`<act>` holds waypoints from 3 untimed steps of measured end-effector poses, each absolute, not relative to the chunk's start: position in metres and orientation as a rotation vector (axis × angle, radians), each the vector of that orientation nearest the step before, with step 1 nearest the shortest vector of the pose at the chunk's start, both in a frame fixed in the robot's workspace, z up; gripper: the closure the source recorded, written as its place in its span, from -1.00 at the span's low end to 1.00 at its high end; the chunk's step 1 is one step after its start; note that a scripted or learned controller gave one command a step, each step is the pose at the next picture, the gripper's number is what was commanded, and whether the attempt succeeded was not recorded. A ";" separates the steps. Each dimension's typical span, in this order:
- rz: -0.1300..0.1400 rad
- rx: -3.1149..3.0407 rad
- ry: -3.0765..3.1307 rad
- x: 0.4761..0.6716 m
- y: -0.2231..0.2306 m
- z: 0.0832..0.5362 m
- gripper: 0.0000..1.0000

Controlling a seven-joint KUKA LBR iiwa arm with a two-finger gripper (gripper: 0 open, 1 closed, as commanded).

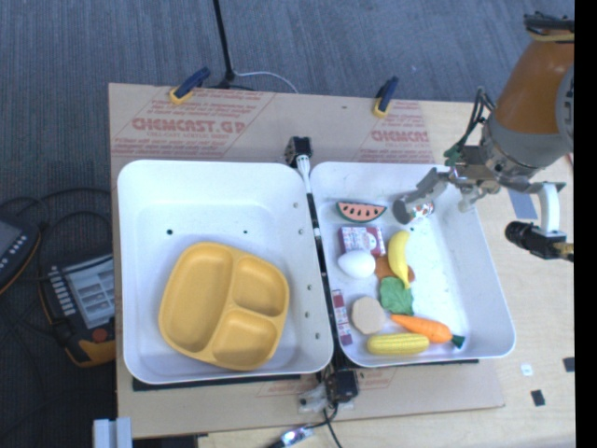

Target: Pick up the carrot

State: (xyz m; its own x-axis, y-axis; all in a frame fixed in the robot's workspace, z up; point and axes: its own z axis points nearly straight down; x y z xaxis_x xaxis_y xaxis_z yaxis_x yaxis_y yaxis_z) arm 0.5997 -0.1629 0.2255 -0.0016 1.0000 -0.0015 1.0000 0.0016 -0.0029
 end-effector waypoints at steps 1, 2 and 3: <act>0.009 -2.267 -2.166 0.521 -0.127 0.194 -1.00; -0.005 -2.131 -2.314 0.486 -0.140 0.093 -1.00; -0.012 -1.829 -2.562 0.489 -0.180 0.091 -1.00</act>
